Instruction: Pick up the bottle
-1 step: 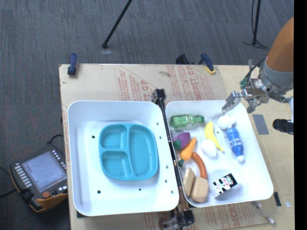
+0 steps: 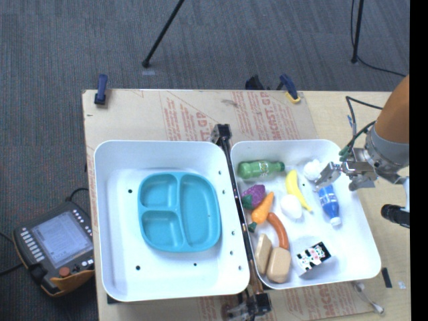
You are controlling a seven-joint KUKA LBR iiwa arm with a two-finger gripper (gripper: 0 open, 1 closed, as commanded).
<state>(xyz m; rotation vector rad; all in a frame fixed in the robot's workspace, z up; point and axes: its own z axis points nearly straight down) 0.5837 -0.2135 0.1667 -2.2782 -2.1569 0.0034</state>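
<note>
Lying just below end effector (image 2: 342,172): blue bottle (image 2: 328,202), right bin.

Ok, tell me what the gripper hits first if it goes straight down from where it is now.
Most likely the blue bottle. The gripper sits just above the bottle's upper end in the right bin. Depth is hard to judge from this slanted view, so it could land slightly off it.

Blue divided plate (image 2: 179,212) in left bin (image 2: 107,179), banana (image 2: 296,189), carrot (image 2: 262,208), sausage (image 2: 279,231) in right bin (image 2: 364,243)
</note>
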